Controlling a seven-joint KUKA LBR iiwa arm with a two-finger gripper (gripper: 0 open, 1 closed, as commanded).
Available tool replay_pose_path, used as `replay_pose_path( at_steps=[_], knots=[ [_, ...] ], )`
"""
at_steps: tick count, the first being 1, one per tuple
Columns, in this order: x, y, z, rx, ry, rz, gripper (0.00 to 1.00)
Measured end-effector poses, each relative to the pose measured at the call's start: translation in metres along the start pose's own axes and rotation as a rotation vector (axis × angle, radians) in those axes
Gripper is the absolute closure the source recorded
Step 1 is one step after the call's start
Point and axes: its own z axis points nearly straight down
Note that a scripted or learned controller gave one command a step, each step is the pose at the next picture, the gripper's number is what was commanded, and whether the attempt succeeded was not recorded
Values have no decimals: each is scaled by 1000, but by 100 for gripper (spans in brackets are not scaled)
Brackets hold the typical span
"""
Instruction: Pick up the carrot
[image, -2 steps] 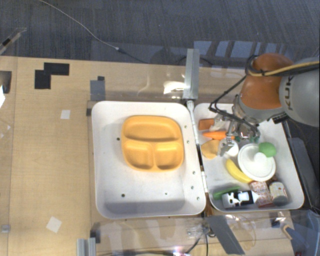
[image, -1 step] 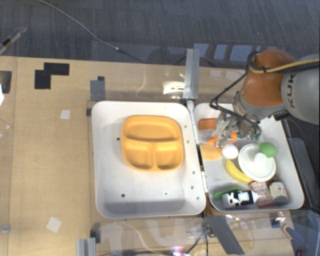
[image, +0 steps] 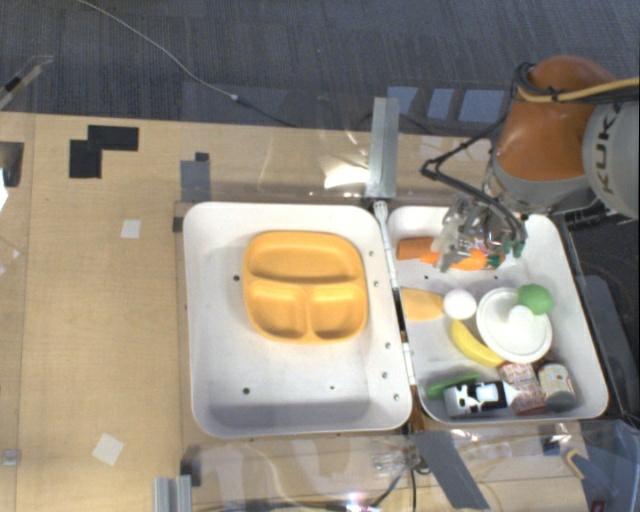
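Only legible txt: "KU", start of a brand name cut off by frame edge, on grey arm (image: 612, 150) at upper right; labels on small packs in right bin (image: 570, 300) too blurred to read.

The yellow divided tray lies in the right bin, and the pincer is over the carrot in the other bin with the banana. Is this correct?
Not quite. The camera view shows the yellow divided tray in the left bin, not the right one. The rest holds: the pincer is over the carrot in the other bin, with the banana.
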Motion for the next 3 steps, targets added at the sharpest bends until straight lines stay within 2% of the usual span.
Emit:
replay_pose_path(
  at_steps=[1,2,3],
  knots=[
    [3,42,-7,0,5,134,100],
    [2,40,-7,1,5,135,0],
    [23,-10,75,1,3,133,0]
  ],
)
